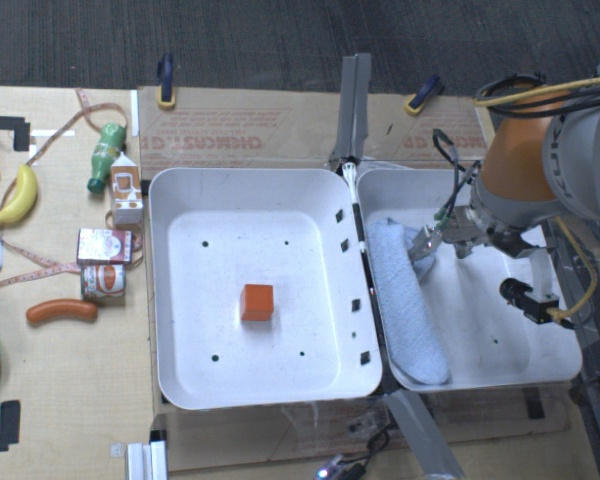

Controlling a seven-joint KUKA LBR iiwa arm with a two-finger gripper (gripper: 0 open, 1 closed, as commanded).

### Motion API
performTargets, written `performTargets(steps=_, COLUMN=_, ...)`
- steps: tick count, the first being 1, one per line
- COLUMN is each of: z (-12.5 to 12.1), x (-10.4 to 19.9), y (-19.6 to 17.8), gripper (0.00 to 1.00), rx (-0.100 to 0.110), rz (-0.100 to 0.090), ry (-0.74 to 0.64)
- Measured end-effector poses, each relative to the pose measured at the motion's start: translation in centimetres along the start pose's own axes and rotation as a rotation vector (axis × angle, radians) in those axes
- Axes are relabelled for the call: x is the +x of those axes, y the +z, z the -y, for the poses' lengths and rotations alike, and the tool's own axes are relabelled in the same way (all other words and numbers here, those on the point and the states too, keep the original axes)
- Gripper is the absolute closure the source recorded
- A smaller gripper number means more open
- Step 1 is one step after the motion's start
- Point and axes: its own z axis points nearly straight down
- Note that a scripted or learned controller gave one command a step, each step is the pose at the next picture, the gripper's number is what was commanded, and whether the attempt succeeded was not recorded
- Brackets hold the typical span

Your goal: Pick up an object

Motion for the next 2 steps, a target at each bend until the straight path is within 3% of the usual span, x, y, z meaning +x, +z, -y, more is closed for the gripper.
performTargets(steps=1, z=-0.15, x=1.26, y=0.87, gripper=0.00, rx=-0.001, rz=0.001, ry=-0.086)
performTargets(steps=2, z=-0.14, x=1.12, y=-0.03, gripper=1.00, rx=-0.002, rz=0.001, ry=-0.081)
